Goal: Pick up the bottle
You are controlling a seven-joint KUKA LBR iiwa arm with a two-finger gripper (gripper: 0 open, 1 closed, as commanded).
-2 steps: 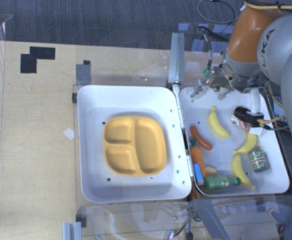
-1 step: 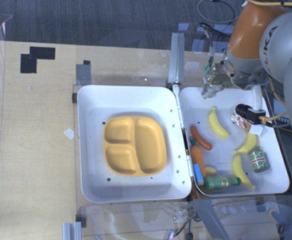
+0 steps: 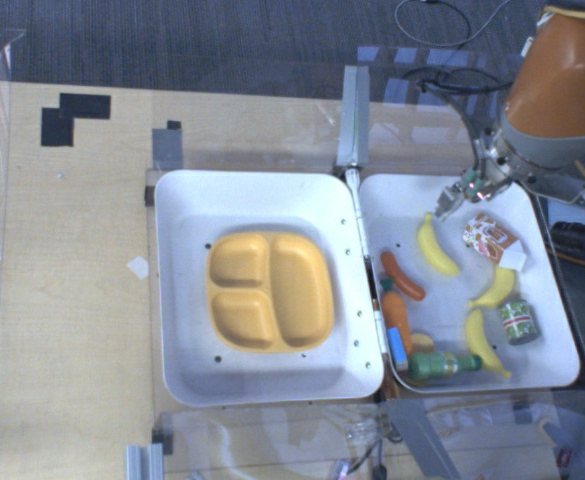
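Bottle [image 3: 442, 365] lies on its side along the near edge of the right bin [image 3: 562, 373], between a carrot [image 3: 397, 320] and a banana [image 3: 483, 342], while the hand [image 3: 464, 190] hovers well apart at the far edge, its opening impossible to tell, holding nothing visible.

The arm [image 3: 557, 78] enters from the upper right, orange band uppermost. Its gripper [image 3: 464, 193] points down and leftward.
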